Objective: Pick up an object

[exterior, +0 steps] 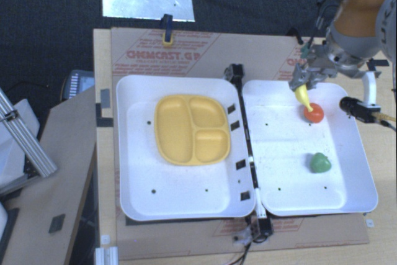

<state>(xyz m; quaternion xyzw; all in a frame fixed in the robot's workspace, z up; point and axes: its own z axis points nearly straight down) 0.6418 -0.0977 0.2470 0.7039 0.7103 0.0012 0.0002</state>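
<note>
Bench (105, 195) bears cardboard sheet (205, 49); two white bins (133, 195) (353, 195) on it.

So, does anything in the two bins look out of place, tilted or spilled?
Nothing looks spilled or damaged. The yellow divided tray lies flat in the left bin. In the right bin, a green object lies alone, and a yellow and orange object sits just under the gripper.

right bin (347, 195): floor mostly bare | obstacles: green object (320, 162) near centre, orange ball (314, 113) touching yellow object (302, 96) at far edge under gripper (304, 85) | left bin (133, 195): yellow divided tray (191, 129) takes centre, bare margins all round
</note>
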